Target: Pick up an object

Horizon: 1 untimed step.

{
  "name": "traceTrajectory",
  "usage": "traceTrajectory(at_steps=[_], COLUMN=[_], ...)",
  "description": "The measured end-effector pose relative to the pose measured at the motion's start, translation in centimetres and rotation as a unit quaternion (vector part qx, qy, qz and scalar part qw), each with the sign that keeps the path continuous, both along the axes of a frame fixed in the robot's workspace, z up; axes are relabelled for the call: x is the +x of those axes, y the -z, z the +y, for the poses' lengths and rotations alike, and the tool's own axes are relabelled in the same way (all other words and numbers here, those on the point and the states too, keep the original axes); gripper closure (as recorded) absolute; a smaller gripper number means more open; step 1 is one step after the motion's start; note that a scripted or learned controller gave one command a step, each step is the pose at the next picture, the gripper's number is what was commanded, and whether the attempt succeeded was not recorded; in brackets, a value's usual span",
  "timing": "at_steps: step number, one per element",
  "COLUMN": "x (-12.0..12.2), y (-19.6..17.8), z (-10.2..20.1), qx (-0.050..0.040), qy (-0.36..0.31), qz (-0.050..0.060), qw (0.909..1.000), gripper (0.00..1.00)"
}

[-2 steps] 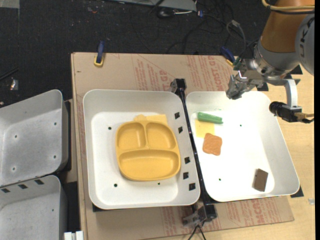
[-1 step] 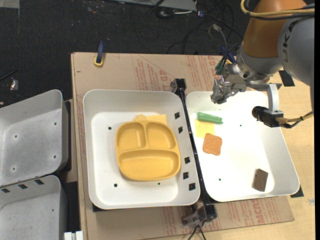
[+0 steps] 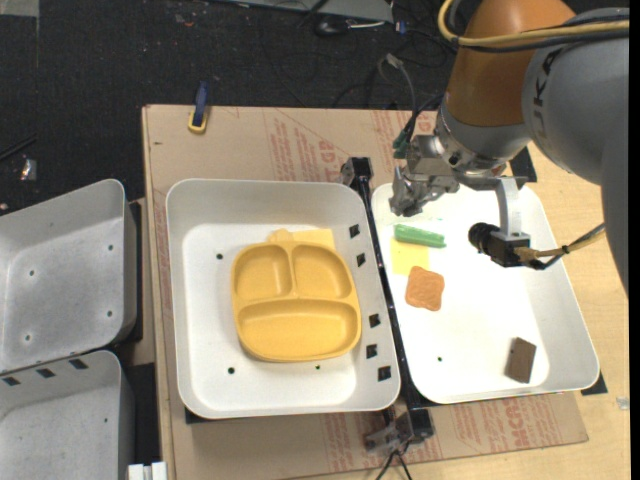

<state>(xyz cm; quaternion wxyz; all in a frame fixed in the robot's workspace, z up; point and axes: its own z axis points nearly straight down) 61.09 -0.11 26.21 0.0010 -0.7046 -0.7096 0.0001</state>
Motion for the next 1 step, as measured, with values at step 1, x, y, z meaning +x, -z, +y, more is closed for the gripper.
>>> traceTrajectory(at_steps=[1], x=[-1.97], y=[-0.15], z=[5.20], qx=[-0.0005], qy=[0.001], qz=[0.000], qw=[1.0000], gripper=[1.00])
